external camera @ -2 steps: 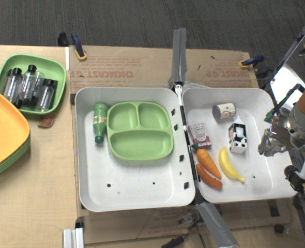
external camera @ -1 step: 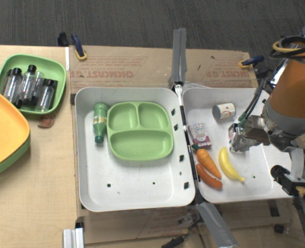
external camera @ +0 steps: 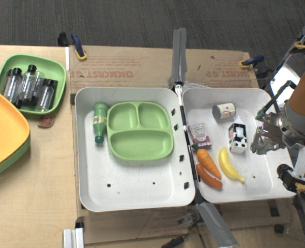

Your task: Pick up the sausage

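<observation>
Sausage (external camera: 209, 176) lies at right bin's (external camera: 261, 187) near-left corner, touching carrot (external camera: 208, 162); banana (external camera: 229, 165) just beside. Gripper (external camera: 261, 141) hovers over bin's right side, nothing visibly held; finger opening cannot be told. Farther: cow figure (external camera: 239, 138).

The floor (external camera: 142, 9) at the far side is dark grey carpet with a fine ribbed pattern. The counter (external camera: 33, 190) has a light wooden top on the left. A sheet of brown cardboard (external camera: 126, 71) with red printed letters lies on the middle part. Blue clamps (external camera: 79, 46) hold its far left corner, and a yellow clamp (external camera: 250, 62) holds the far right corner. The light is even and soft.
</observation>
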